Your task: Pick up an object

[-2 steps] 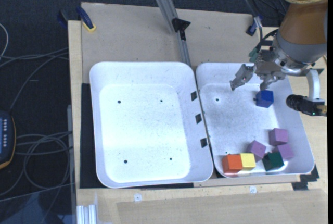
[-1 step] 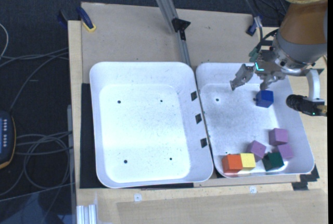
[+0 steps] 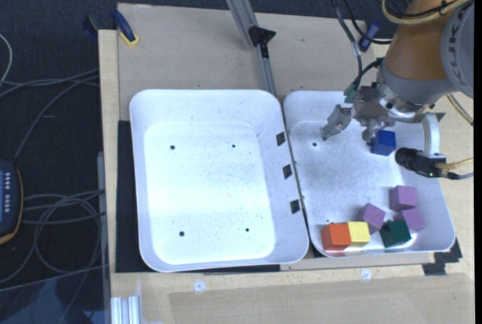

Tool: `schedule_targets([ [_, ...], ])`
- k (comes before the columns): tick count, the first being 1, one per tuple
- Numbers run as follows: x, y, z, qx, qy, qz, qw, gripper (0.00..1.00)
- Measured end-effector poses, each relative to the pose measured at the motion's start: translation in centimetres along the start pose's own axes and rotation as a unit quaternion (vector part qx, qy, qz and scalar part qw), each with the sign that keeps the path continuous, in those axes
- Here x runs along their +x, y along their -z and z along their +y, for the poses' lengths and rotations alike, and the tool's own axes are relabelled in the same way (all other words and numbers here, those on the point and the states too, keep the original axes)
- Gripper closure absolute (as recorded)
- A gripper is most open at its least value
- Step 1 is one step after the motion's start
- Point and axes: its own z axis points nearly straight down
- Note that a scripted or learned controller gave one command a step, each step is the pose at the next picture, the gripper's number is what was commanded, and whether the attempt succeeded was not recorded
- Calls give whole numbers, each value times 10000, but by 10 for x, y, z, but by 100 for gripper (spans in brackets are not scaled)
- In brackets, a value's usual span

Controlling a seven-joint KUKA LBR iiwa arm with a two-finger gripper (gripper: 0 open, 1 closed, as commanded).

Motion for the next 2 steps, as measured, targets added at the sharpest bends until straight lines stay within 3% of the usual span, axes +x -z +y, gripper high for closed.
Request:
schedule_targets([
  [2,1,-100,5,2,0,2,10000,0],
])
